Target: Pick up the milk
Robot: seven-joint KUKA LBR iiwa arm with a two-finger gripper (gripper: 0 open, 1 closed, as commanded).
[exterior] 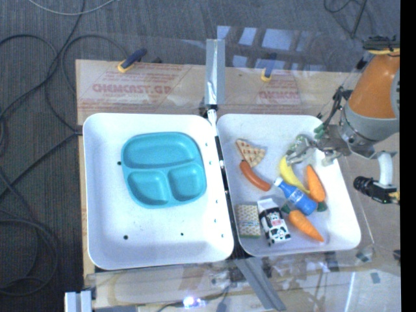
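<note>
**Milk carton, right bin, near edge**

Where the right bin (338,236) meets its near wall, the milk (273,221), a small cow-print carton, lies tilted between a cracker (247,220) and a carrot (304,225), a blue bottle (296,198) just behind. Judged light, boxy, slightly crushable; best taken across its flat sides. Gripper (300,149): hovers over the banana (290,173), well apart from the carton, holding nothing visible; opening cannot be told.

You are looking at a robotics lab: a bench (149,86) with two white bins (104,239) sits on grey carpet (39,77), loose cables (26,44) trail across it, and clamps (132,60) grip the bench edge.
</note>
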